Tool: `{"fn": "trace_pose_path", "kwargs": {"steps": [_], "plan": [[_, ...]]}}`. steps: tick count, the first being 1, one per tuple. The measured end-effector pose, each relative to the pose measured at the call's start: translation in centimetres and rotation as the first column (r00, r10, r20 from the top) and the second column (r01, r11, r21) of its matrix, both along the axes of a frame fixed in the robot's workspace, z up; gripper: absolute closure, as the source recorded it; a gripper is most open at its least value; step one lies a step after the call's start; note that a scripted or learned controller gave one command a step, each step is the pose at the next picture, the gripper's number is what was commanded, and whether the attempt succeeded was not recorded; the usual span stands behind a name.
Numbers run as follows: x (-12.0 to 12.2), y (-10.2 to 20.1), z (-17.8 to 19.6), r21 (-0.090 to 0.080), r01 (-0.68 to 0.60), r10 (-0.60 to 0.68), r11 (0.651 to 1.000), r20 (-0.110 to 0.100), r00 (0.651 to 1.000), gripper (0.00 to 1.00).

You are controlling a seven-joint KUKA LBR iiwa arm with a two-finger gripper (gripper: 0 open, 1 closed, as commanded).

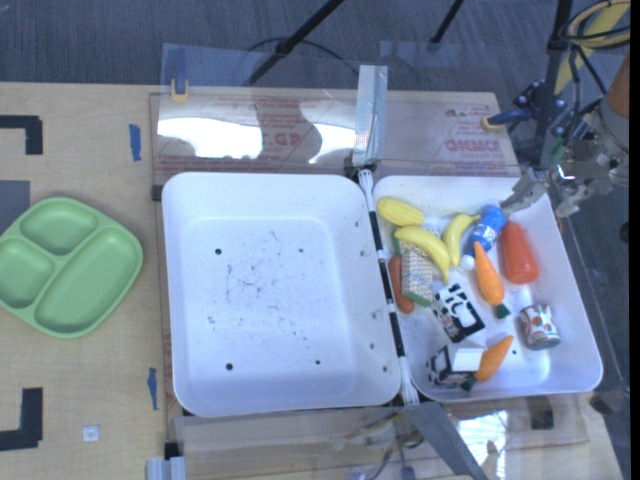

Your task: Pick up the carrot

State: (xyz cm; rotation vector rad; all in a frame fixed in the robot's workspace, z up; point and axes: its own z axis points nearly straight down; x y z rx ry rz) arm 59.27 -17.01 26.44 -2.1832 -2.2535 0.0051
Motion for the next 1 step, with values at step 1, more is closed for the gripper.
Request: {"fn": "trace_pose_path", "kwargs": {"steps": [1], "plan": [[1.85,-0.05,-10.56,0.002,-0.082,0.082,0.997,-0.002,0.997,0.0]]}}
